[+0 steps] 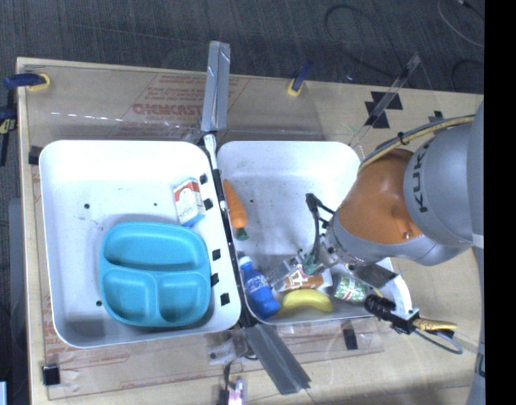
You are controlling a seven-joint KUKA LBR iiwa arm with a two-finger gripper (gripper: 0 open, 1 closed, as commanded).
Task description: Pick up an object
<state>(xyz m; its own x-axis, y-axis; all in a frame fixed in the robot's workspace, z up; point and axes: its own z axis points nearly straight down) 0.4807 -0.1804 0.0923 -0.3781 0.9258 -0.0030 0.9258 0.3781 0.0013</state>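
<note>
My gripper reaches down into the near part of the right bin, under the grey arm with its orange band. Its tip sits right over a crinkled snack packet. A yellow banana lies just in front of it. A blue bottle lies to the left by the bin wall. A green and red packet is partly under the arm. Farther back, an orange carrot lies along the left wall.
The left bin holds a blue divided tray and a small red and white carton. A metal divider bar runs between the bins at the back. Cables trail off the bench at the front right.
</note>
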